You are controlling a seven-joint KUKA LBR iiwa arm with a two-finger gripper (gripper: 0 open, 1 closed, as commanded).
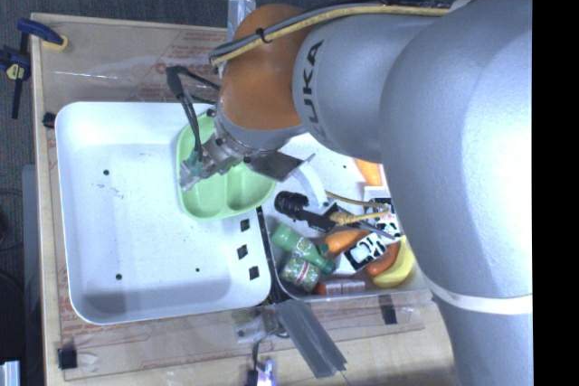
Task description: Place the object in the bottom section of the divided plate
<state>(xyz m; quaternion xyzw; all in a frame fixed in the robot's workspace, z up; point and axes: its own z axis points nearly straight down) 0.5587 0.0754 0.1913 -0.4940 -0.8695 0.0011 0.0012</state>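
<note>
Tool (194, 165) over green plate (237, 194) at left bin's (90, 140) right edge; open or clamped: cannot tell. Object not identifiable. Judged: placing step; next, confirm release over bottom section.

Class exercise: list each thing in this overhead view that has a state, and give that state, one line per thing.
Light green divided plastic plate: lying flat in the left white bin, at its right side, partly under the arm.
Pincer: low over the plate's left part; grip unclear.
Green plastic bottle: lying on its side in the right bin.
Orange carrot-shaped toy: lying down among the clutter.
Yellow banana-shaped toy: lying at the bin's lower edge.
</note>
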